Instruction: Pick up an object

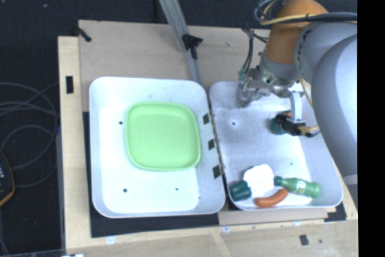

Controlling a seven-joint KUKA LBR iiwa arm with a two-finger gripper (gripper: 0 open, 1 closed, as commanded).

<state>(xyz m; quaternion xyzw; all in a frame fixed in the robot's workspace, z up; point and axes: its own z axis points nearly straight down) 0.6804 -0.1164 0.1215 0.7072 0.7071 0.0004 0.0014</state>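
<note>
The claw (248, 95) hangs over the right bin (252, 123) at its 11 o'clock corner; whether it is apart or together I cannot tell. The green bottle (299, 186) and orange sausage (271, 198) lie at 5 o'clock, touching. Take the bottle's free end to avoid dragging both.

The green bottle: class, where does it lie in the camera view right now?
The green bottle lies on its side in the right bin, near its front right corner, just right of the white object and above the orange sausage.

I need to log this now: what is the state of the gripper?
Gripper: low over the far end of the right bin; open or closed cannot be told.
</note>
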